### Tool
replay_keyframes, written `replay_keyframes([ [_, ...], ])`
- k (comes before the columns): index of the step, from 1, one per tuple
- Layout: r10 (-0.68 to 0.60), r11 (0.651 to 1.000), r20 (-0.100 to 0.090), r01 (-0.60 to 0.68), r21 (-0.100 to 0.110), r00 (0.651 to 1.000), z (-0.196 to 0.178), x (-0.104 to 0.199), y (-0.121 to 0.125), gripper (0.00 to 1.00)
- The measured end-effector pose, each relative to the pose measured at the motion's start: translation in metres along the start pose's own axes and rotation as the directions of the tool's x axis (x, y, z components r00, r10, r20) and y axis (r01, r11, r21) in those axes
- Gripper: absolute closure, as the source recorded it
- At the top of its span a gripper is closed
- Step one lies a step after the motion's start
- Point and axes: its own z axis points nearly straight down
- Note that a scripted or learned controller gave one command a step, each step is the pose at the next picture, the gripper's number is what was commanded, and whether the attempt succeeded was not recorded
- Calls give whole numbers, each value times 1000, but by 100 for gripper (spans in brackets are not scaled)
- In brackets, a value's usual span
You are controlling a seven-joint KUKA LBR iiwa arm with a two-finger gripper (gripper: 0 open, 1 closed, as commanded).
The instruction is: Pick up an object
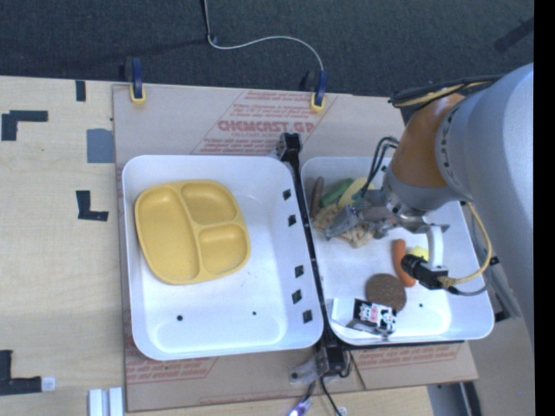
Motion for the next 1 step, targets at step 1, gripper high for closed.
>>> replay_keyframes([
  [1, -1, 997, 7, 1, 72, 1000, 6, 9, 65, 0],
])
